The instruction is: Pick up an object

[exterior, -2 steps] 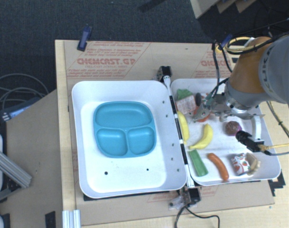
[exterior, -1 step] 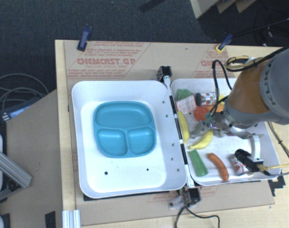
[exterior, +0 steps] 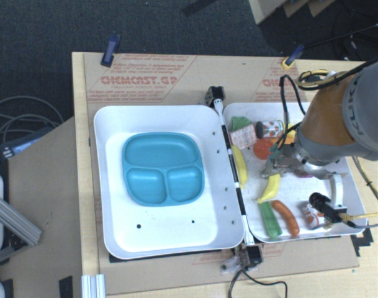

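Right bin (exterior: 356,194) partly hidden; pincer (exterior: 277,164) perhaps touching banana (exterior: 270,188).

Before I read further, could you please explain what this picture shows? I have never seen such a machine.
This is one photo from a camera fixed above a bench, looking down at a slant. The big grey and orange shape on the right is a robot arm; its gripper reaches down into the right bin. I cannot tell whether it holds anything. That bin contains toy food: a yellow banana, a green vegetable, an orange sausage, a red tomato and a small can. The left bin holds a blue divided plate. The arm should pick up one object.
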### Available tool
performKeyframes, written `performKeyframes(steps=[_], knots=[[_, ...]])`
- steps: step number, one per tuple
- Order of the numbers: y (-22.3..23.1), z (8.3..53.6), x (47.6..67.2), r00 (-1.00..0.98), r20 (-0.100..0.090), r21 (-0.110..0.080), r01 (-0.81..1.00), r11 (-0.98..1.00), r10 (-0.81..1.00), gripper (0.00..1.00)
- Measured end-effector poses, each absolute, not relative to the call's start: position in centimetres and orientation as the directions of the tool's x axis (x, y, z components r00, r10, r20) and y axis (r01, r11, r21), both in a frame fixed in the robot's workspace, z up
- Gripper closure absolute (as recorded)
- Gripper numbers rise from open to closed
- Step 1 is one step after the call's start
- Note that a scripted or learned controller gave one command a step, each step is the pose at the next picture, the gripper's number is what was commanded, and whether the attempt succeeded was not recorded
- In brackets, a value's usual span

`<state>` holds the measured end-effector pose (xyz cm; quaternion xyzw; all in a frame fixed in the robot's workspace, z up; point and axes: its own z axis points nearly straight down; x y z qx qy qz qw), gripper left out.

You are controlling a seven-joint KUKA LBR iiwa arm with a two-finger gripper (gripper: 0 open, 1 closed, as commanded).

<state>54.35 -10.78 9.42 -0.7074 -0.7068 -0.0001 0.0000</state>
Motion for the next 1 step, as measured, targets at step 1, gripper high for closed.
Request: performKeyframes(steps=[1], knots=[[-3.62, 18.51, 55.93, -0.001, 0.001, 0.001, 1.000, 0.001, 1.000, 1.00]])
